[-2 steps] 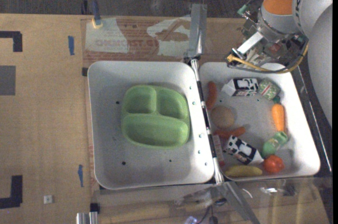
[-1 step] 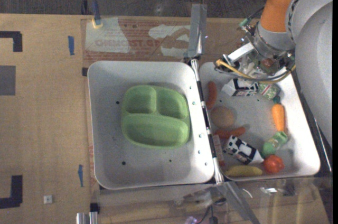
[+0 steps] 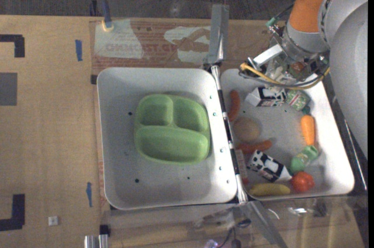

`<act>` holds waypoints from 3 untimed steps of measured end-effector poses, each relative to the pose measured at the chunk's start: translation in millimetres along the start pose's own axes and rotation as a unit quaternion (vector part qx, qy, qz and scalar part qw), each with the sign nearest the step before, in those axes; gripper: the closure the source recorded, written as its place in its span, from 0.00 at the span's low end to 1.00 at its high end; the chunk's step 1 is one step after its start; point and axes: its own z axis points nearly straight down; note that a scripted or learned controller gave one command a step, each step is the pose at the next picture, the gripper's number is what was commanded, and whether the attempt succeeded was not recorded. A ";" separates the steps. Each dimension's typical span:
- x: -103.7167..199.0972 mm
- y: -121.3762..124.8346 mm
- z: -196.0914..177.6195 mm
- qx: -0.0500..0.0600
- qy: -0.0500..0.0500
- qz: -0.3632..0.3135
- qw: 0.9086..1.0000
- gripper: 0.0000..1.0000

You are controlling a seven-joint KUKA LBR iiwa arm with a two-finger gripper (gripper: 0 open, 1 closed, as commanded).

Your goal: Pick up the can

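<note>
The can, small with a green label, lies on its side near the back of the right bin. My gripper hangs low over the bin's back edge, just up and left of the can, with cables and its body masking its tip. Between them and slightly left lies a small white and black carton. I cannot see anything held.
The right bin also holds a sausage, a brown potato, a carrot, a cow-print carton, a green bottle, a tomato and a banana. A green divided plate sits in the left bin.
</note>
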 end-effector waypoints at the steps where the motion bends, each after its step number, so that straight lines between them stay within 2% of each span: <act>1: 0.8 -0.4 -9.9 0.000 0.000 -0.002 1.000 1.00; 2: -8.8 -23.1 -89.2 -0.002 0.002 -0.013 1.000 1.00; 3: -13.1 -1.6 10.8 0.000 0.000 0.020 1.000 1.00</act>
